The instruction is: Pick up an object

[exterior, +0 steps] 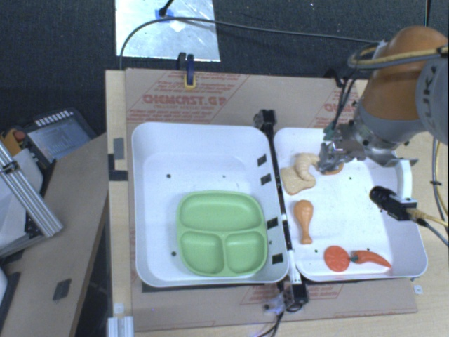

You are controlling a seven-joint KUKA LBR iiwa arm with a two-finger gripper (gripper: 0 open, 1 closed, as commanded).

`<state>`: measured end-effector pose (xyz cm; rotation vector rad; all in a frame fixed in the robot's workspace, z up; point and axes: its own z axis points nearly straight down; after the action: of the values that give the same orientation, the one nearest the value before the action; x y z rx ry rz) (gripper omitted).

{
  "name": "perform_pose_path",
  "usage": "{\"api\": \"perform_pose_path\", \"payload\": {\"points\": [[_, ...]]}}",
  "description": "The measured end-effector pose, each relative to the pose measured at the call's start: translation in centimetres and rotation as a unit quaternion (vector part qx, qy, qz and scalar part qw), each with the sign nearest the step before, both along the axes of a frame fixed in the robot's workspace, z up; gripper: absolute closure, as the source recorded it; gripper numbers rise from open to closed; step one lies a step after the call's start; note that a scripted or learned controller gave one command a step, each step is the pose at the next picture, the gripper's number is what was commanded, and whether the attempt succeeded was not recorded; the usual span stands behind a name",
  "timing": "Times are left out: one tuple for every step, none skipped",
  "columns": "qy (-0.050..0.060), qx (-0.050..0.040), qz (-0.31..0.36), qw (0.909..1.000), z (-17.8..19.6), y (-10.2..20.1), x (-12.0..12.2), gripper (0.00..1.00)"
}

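I judge this the approach step; my gripper (328,159) sits low in the right white bin (414,244), just beside the pale tan curved pastry-shaped toy (300,173); whether it has hold of anything I cannot tell; next it needs centring over that toy.

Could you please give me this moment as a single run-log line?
phase: reaching | pincer: low in right bin, at beige food piece | drumstick, tomato, carrot: untouched | green tray: left bin
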<state>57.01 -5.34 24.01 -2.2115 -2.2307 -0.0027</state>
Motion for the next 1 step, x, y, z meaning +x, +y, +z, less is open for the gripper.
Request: {"api": "perform_pose_path", "payload": {"points": [[-0.001, 0.0003, 0.001, 1.0, 0.47, 5.9, 0.14, 1.0]]}}
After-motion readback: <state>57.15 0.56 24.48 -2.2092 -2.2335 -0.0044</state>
